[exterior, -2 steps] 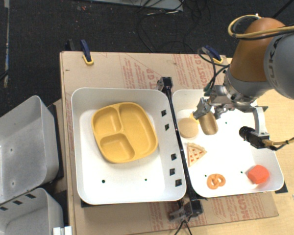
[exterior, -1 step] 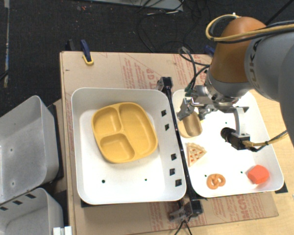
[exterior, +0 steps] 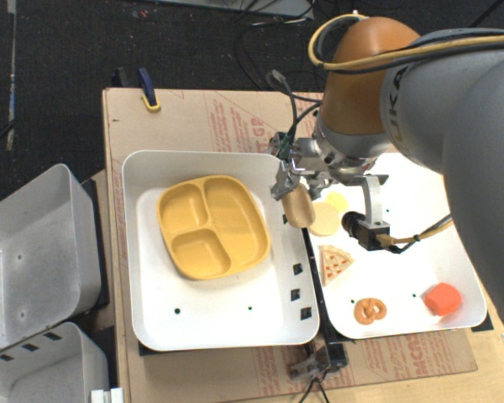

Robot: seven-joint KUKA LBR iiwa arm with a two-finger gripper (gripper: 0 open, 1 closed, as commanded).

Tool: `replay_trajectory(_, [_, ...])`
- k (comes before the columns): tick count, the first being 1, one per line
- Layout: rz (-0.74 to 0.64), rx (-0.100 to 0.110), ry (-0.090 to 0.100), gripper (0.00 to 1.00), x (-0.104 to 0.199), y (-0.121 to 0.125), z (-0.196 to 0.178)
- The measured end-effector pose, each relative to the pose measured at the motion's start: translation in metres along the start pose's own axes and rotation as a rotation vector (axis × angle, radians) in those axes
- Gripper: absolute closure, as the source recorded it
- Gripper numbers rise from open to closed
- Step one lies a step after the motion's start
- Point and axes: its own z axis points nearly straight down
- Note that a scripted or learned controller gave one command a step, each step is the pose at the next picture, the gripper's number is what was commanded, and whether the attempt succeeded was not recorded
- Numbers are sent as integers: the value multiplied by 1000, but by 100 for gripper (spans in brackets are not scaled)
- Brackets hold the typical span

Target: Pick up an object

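Over the seam between the two shallow white bins [exterior: 143,225], the two-finger gripper [exterior: 296,201] hangs with its fingers closed on a small tan rounded toy piece [exterior: 299,209], right beside a pale yellow disc [exterior: 325,219]. Looks to me like the grab is made, so next it just needs a clean lift without dropping it onto the yellow divided plastic plate [exterior: 212,225].

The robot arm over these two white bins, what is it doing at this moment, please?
The grey arm with the orange band reaches in from the right and has its gripper low over the divide between the two bins. A tan, rounded object sits at its tip, beside a pale yellow round piece. The left bin holds a yellow divided plate. In the right bin lie a pizza slice toy, a pretzel and a red-orange object.
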Motion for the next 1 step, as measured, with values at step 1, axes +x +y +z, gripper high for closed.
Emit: replay_trajectory(1, [1, -2, 0, 100, 52, 13, -11])
